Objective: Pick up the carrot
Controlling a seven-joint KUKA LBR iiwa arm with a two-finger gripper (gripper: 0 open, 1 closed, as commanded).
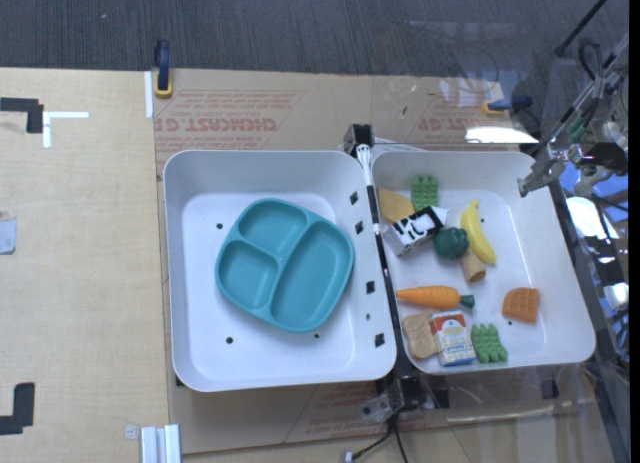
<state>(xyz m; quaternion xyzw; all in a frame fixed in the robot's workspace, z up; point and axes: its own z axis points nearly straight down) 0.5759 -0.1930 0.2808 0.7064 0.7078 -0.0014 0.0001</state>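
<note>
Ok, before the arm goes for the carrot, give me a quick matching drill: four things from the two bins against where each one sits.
Things:
1. carrot
2. banana
3. teal plate
4. juice carton

Places:
A. alone in the left bin
B. right bin, near its front edge, beside a green block
C. right bin, lying across the middle
D. right bin, toward the back, right of the broccoli

Pairs: 1-C, 2-D, 3-A, 4-B
</note>
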